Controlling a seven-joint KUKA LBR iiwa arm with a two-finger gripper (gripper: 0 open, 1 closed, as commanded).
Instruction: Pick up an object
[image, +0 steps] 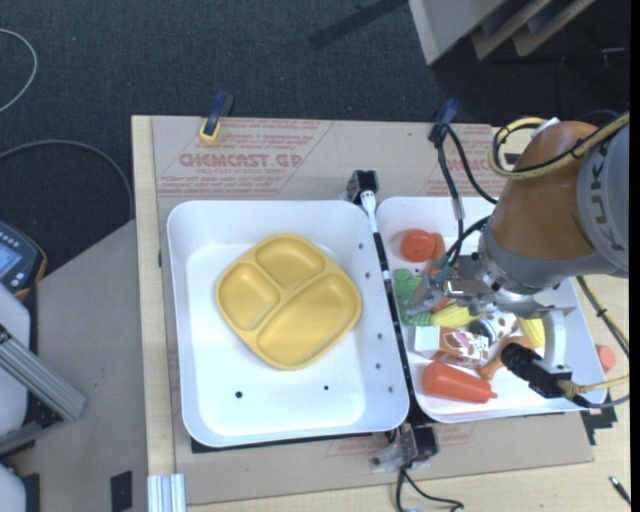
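I see smooth, faintly glossy white plastic in both bins (190, 330). The yellow divided plate (289, 298) looks like matt plastic. The tabletop (300, 155) wears printed brown paper. The arm's orange band (545, 205) shines, and the orange carrot toy (455, 381) looks slick.

A robotics lab: the arm (560, 200) works over white bins (200, 330) on a clamped board (300, 155), cables (60, 150) trailing across dark carpet (100, 60).
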